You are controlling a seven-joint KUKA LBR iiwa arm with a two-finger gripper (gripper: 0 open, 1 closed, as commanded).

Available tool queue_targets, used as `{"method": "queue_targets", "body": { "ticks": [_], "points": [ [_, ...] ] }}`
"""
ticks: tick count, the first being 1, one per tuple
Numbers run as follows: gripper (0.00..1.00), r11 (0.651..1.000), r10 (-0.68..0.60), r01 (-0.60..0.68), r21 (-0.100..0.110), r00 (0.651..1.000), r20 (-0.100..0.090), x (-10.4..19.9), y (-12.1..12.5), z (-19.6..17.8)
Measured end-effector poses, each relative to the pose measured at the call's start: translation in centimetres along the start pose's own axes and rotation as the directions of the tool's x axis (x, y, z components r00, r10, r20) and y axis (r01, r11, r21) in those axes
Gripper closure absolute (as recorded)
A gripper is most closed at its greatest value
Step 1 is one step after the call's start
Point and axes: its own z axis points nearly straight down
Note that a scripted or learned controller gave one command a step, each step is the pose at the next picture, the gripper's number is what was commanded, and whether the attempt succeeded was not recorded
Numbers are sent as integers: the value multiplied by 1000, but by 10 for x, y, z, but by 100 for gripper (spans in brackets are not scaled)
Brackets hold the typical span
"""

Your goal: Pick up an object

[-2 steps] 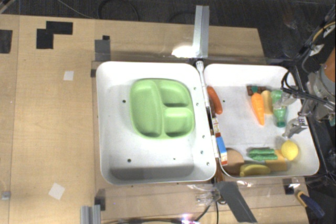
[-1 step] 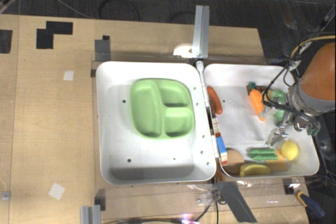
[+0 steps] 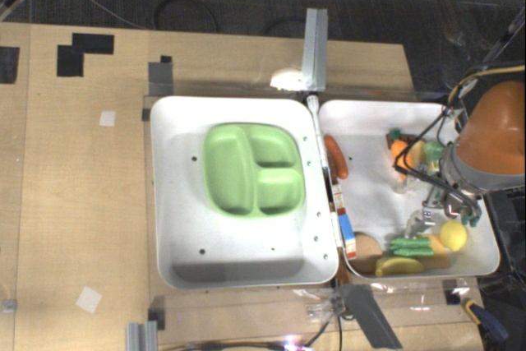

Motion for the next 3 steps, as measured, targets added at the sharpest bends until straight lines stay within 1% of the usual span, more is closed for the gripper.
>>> {"method": "queue_targets", "body": {
  "ticks": [1, 2, 3],
  "points": [
    [0, 998, 64, -64, -2, 998, -2, -35, 9, 1],
    [100, 998, 58, -58, -1, 998, 16, -40, 10, -14],
    [100, 975, 224, -224, -1, 974, -9, 41, 9, -41]
  ]
}}
